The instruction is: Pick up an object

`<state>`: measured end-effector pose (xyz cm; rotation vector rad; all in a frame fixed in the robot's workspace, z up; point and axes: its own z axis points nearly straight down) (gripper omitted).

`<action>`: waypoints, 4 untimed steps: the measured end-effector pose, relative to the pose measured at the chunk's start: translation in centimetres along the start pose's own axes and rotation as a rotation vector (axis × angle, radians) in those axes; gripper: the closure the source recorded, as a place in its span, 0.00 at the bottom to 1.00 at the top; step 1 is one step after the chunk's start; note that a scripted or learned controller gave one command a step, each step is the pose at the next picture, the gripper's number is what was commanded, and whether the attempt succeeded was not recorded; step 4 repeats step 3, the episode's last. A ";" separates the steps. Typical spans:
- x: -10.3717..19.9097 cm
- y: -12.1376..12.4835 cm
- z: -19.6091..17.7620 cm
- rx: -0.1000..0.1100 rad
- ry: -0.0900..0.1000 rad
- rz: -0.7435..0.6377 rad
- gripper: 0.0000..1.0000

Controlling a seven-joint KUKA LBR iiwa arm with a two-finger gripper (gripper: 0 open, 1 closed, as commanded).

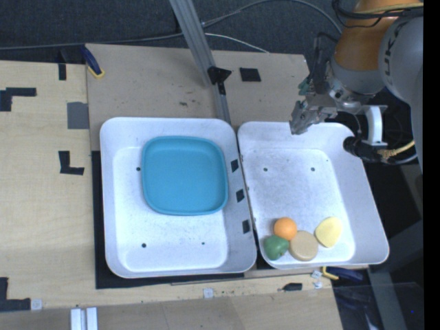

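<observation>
Nothing's grabbed yet: the gripper hangs at the right bin's far rim, can't tell its state, well apart from the orange ball in that bin's near corner.

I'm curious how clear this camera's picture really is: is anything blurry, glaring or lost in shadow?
In the camera view, lighting is soft and even; the white bins show no harsh glare, the blue plate only a faint sheen. The small orange ball and its neighbours look slightly soft, the gripper is a bit blurred, and the dark area beyond the bench loses detail.
</observation>
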<state>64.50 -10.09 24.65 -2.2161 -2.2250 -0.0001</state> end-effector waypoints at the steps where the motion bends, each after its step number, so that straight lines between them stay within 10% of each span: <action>1: 6.0 -1.8 0.4 0.000 0.000 -0.001 1.00; 3: 16.2 -4.0 1.4 0.001 0.000 0.000 1.00; 4: 16.2 -4.0 1.4 0.001 0.000 0.000 1.00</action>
